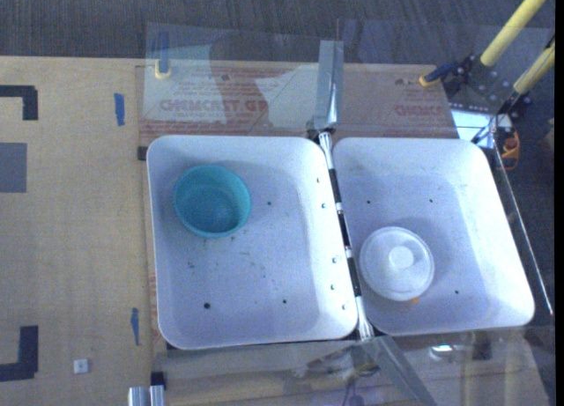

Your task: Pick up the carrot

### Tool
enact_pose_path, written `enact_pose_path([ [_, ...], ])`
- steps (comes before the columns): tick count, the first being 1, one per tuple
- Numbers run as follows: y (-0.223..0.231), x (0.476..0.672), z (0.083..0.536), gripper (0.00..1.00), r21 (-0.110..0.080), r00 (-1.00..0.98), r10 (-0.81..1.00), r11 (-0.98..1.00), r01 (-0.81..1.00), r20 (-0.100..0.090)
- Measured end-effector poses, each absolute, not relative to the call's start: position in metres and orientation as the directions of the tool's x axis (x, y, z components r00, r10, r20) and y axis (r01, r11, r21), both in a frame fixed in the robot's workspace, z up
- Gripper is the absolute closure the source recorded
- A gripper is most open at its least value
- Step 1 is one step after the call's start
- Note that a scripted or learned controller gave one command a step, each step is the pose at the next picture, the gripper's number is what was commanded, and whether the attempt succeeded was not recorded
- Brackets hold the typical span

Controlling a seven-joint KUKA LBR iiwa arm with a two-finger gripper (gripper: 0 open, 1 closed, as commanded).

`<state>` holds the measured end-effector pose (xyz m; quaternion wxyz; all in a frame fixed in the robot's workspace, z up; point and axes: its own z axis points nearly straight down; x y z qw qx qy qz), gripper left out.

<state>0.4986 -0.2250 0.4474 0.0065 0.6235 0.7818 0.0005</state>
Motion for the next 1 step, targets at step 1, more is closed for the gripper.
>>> enact_pose_path([
  [1, -0.2250, 0.4986, 0.4474, 0.00, 0.009, -0.222, 0.975, 0.222, 0.975, -0.010],
])
